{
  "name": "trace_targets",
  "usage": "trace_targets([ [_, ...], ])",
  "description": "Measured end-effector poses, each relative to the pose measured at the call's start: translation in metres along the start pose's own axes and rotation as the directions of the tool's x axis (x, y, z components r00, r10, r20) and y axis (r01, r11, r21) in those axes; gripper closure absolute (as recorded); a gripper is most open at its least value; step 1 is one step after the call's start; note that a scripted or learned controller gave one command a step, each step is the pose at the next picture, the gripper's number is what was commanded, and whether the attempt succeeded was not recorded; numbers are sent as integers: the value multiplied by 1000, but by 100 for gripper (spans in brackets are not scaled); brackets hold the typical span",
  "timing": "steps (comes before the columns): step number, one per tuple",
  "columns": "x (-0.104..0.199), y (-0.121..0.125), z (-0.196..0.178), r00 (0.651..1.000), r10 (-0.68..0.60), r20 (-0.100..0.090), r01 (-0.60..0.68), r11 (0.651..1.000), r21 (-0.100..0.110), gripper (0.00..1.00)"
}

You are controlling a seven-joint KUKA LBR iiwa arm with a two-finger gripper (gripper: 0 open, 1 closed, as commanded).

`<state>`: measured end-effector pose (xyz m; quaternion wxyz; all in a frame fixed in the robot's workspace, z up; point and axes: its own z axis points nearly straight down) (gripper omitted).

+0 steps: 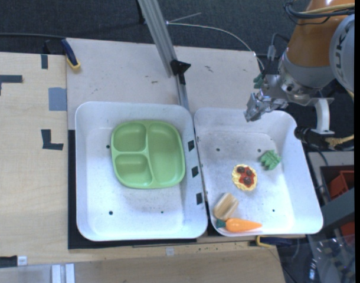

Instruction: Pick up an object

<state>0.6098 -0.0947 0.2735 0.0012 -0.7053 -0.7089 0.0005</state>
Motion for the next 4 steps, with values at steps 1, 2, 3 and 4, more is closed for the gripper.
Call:
trace_targets([
  [1, 44, -13, 2, 1000, 0, 0, 0, 1000, 0, 100],
  [2, 84, -26, 12, 1000, 0, 0, 0, 1000, 1, 100],
  [3, 133, -52, 31, 1000, -1, 0, 1, 1000, 3, 100],
  [4, 185, -65, 28, 1000, -2, -1, 2, 1000, 1, 100],
])
